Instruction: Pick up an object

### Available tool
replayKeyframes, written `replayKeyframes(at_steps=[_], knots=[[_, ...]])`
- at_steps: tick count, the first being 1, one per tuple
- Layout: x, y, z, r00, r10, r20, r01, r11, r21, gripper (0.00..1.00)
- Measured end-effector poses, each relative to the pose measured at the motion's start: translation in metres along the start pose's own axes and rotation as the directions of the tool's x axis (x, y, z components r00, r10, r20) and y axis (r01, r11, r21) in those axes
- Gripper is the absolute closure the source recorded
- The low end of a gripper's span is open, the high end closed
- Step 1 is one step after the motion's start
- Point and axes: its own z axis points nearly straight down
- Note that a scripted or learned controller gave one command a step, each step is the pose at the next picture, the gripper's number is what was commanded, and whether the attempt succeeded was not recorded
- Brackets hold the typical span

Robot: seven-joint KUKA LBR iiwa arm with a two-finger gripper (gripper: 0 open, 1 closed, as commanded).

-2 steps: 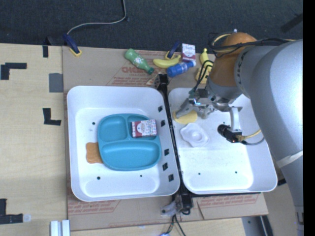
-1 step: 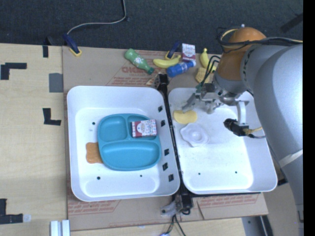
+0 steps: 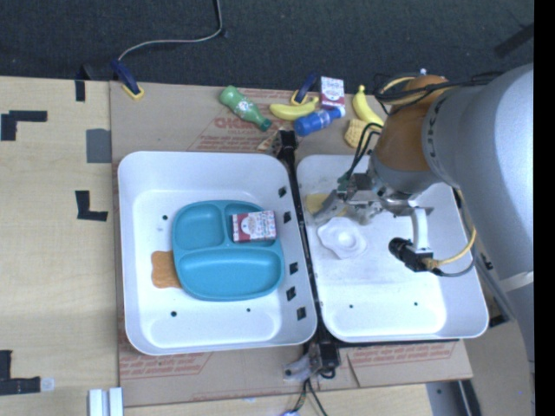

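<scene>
Beneath the gripper [image 3: 347,199], a small white cup [image 3: 341,238] is seen in the right bin [image 3: 408,319]; finger state cannot be told.

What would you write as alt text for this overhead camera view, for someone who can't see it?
A grey robot arm reaches from the right into the right white bin, its gripper low beside a small white object. The left bin holds a blue divided plate with a small red carton. Toy bananas and bottles lie behind.
</scene>
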Motion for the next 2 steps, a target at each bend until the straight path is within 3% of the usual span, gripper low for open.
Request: replayKeyframes(at_steps=[1,2], knots=[[-0.022,0.05,0.0,1.0,-0.002,0.0,0.002,1.0,-0.003,0.0],[-0.009,0.05,0.001,1.0,-0.001,0.001,0.001,1.0,0.0,0.0]])
